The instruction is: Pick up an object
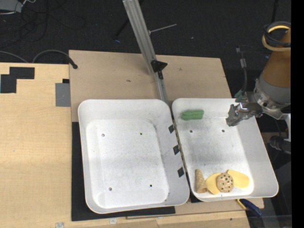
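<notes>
lying flat in right bin (pixel 266 160): green oblong block (pixel 192 114).

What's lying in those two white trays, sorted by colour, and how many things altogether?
Green: 1, the green block near the far edge of the right tray.
Yellow: 1, the yellow piece at that tray's near edge.
Tan: 1, the cone-shaped piece beside it.
Tan with dark spots: 1, the spotted round piece.
Total: 4
</notes>
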